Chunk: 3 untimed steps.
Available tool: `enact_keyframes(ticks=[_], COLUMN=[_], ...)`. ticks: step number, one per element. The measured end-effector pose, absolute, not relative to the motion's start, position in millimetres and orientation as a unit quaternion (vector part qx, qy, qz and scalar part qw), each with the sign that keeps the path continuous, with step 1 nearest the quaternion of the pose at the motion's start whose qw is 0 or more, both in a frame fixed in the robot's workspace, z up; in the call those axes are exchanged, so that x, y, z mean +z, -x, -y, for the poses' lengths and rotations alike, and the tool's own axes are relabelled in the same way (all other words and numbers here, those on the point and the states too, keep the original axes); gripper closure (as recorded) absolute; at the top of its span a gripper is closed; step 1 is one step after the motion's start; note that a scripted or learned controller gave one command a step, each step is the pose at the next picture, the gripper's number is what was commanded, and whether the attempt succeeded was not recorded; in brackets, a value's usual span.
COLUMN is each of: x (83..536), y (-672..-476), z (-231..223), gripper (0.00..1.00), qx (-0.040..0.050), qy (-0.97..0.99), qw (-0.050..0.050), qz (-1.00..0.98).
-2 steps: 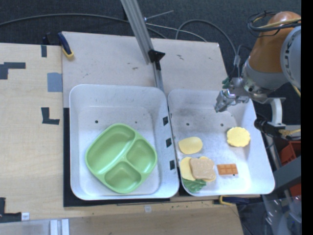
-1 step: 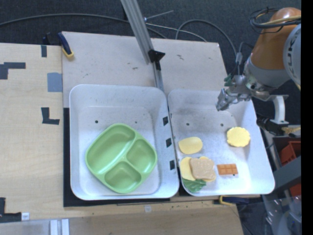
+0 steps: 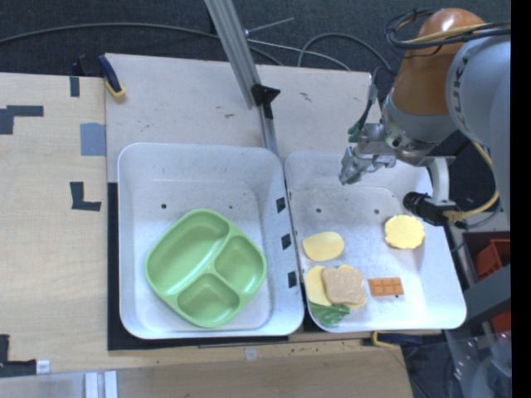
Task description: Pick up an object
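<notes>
Arm hanging over the far end of the right bin, food pieces lying nearer the front

The gripper (image 3: pixel 358 169) sits above the back left part of the right bin (image 3: pixel 431 309), with bare white floor under it; whether its fingers are open or closed cannot be told from this angle, and nothing shows between them. The food pieces lie well apart from it: a round yellow piece (image 3: pixel 404 231) near the right wall, a pale yellow oval (image 3: pixel 323 245) toward the left wall, a tan slice of bread (image 3: pixel 343 286) overlapping a yellow piece and a green leaf (image 3: pixel 330 313) at the front, and a small orange waffle (image 3: pixel 385 287) just beside the bread. The left bin (image 3: pixel 137 168) holds a green divided plate (image 3: pixel 206 266), tilted on the bin floor. Both bins rest side by side on the tabletop (image 3: pixel 174 98)
</notes>
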<state>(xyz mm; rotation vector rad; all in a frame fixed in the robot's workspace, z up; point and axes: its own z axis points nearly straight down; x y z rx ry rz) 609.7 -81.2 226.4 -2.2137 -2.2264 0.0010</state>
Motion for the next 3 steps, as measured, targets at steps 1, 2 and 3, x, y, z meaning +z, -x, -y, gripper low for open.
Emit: enact_keyframes(ticks=[1,2,3], x=[232,221,226], y=[-613.9,-617.2,-632.8], z=[18,-32,-81], gripper=[1.00,1.00,1.00], qx=[-0.0006,0.0006,-0.0004], qy=[0.704,0.705,0.705], qw=[0.001,0.001,0.001], qz=[0.710,0.709,0.710])
